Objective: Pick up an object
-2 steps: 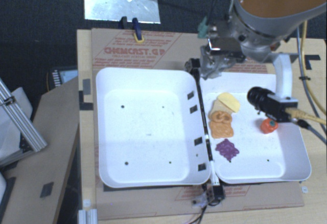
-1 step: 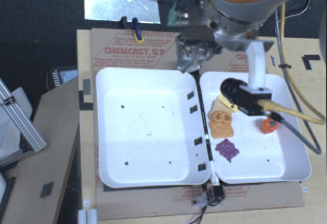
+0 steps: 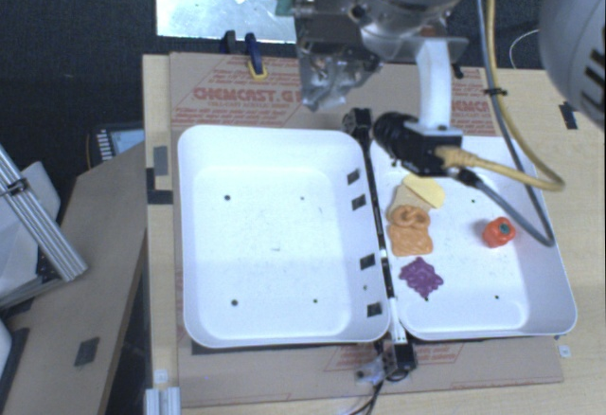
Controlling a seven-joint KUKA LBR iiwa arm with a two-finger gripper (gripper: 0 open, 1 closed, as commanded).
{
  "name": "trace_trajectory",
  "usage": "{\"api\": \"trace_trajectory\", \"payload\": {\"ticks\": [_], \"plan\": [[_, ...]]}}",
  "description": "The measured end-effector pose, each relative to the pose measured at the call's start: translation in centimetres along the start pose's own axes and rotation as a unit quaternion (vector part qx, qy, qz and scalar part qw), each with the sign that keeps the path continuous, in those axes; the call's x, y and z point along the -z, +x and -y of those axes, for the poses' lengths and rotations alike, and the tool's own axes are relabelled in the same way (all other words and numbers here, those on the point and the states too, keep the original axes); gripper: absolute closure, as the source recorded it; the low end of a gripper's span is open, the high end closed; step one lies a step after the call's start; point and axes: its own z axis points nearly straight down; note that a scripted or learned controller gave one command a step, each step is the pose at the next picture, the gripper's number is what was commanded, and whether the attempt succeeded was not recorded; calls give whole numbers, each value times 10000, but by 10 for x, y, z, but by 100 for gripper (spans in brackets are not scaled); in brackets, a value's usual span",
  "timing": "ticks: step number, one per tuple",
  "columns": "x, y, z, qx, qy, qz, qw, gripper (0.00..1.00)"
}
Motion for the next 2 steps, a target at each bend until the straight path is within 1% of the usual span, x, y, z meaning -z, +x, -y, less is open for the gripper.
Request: {"api": "trace_trajectory", "payload": {"ticks": [1,2], "plan": [[0,-1,1,-7,6,1,10000,0],[12,-1,1,12,-8,-8,10000,100]]}}
